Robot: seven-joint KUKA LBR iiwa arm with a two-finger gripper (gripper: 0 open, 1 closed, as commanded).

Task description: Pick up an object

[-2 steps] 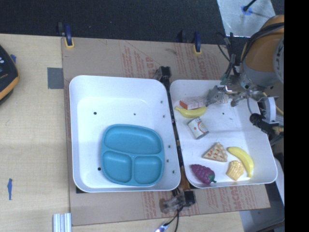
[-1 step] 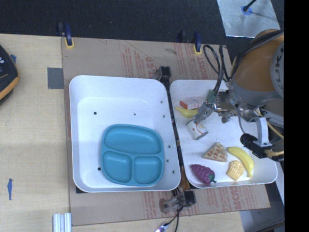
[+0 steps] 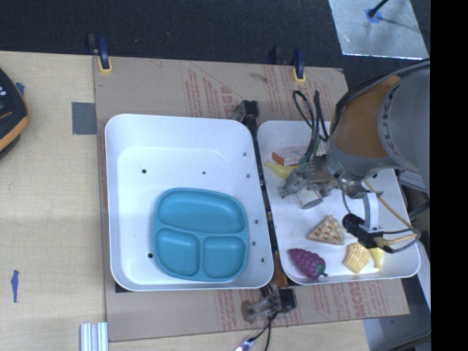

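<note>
In the camera view, the arm is reaching into the right bin (image 3: pixel 409 269) of the 2 on the desk, and its jaws (image 3: pixel 306 190) are hanging low near the bin's middle; whether they are wide or narrow I cannot tell. The pizza slice (image 3: pixel 326 230) is lying just below and right of them, nearest. The grapes (image 3: pixel 307 262) and corn (image 3: pixel 356 257) are sitting farther toward the near rim.

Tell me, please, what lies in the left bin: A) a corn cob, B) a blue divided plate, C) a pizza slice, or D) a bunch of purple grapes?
B: the blue divided plate sits alone in the left bin, while the grapes, pizza slice and corn cob all lie in the right bin.
</note>
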